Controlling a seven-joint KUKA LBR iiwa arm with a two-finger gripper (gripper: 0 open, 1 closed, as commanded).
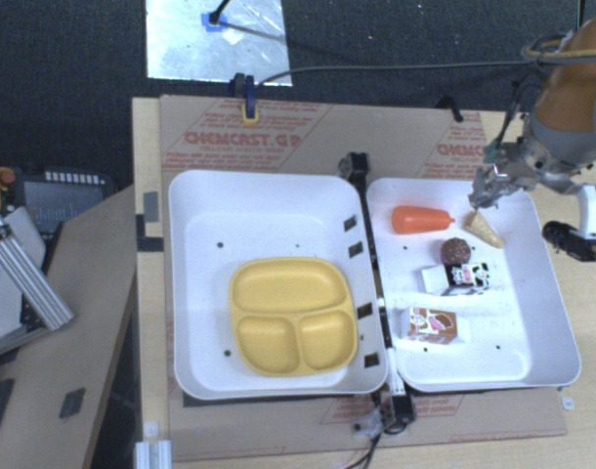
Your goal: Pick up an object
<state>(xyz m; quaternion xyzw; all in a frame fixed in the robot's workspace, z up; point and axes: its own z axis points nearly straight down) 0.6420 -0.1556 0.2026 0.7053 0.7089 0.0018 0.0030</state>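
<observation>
The right bin [532, 360] holds an orange carrot [421, 220], a tan wedge [484, 230], a dark round piece [455, 251], a black-and-white carton [458, 278] and a small printed packet [433, 325]. My gripper [486, 193] hangs over the bin's far right corner, just above and beyond the tan wedge and right of the carrot's tip. Nothing shows between its fingers.
The left bin [195, 223] holds a yellow divided tray [292, 314]. A black clip strip [368, 262] joins the two bins. A cable runs across the board behind the bins. A grey metal bar [24, 272] and a pendant lie at the far left.
</observation>
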